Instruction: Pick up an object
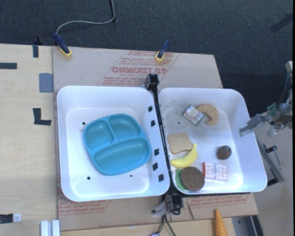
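The gripper (246, 129), its state unclear, sits outside the right bin (248, 132), apart from the banana (186, 158) and croissant (209, 113).

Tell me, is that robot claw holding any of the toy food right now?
Nothing is held. The gripper sits at the right bin's outer edge with nothing between its fingers; the food lies in the bin.

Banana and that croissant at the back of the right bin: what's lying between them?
In the camera view, a slice of bread lies just above the banana; beyond it, bare white bin floor runs up to the croissant.
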`<state>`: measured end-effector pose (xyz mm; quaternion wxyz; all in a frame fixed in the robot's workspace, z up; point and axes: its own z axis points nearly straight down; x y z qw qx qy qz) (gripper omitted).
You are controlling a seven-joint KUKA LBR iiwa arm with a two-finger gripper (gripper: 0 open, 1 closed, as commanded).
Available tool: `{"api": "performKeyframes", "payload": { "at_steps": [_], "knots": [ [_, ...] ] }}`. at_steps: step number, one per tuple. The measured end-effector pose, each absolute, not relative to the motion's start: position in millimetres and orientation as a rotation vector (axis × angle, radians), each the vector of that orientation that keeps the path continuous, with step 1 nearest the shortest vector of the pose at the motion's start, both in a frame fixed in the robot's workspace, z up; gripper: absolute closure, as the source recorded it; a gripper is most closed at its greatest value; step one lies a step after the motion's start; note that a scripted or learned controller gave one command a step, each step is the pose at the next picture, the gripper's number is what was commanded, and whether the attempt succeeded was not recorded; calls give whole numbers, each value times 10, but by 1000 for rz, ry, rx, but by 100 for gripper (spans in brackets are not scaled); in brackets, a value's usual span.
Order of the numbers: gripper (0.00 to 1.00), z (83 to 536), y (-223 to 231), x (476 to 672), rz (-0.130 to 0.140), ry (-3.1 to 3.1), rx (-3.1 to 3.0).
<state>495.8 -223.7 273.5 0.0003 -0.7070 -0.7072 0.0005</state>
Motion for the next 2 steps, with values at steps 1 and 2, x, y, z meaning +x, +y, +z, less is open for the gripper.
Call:
{"api": "performKeyframes", "payload": {
  "at_steps": [1, 2],
  "knots": [
    [0, 1499, -1741, 5418, 3, -2220, -2217],
    [0, 868, -2208, 5289, -5, -2224, -2221]
  ]
}}
